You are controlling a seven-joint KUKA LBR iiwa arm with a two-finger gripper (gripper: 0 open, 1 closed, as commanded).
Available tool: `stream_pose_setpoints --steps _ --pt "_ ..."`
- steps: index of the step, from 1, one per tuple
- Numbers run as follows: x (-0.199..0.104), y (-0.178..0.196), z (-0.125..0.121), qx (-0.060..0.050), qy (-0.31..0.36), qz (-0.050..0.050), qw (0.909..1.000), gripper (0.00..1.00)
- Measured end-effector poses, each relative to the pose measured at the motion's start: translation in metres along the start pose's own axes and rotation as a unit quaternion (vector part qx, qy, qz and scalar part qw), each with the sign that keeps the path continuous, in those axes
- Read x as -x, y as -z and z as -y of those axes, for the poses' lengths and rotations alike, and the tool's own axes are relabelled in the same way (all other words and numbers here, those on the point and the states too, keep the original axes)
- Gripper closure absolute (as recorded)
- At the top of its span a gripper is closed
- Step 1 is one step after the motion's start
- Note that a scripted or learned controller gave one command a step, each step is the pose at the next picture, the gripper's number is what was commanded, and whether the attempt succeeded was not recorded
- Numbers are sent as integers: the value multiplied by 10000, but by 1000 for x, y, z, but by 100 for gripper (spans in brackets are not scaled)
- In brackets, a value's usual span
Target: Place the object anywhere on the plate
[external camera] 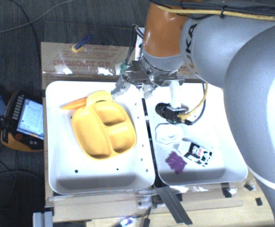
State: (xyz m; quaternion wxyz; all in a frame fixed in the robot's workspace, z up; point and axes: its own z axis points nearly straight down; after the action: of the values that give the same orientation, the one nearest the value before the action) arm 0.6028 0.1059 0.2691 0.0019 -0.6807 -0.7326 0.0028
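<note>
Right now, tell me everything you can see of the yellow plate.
The yellow plate is a glossy, plastic-looking sectioned dish with three rounded compartments split by raised ridges. It lies flat, turned at a slant, in the left white bin, filling much of the bin's middle. A small yellow piece overlaps its upper rim, and an orange carrot-like piece lies against its upper left edge. Its compartments look bare.

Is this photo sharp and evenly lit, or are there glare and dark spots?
Camera view: fairly sharp and brightly lit; glare on the plastic bag behind the bins; the white bins look nearly washed out; the yellow plate shows soft shading in its compartments; the arm close to the lens looks oversized.
</note>
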Motion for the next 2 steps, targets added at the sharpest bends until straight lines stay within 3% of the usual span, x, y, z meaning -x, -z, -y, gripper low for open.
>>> stream_pose_setpoints --steps 1,2 --pt "-1 5 -1 -39 13 2 10000 100" --pt "-1 5 -1 -38 12 4 10000 0"
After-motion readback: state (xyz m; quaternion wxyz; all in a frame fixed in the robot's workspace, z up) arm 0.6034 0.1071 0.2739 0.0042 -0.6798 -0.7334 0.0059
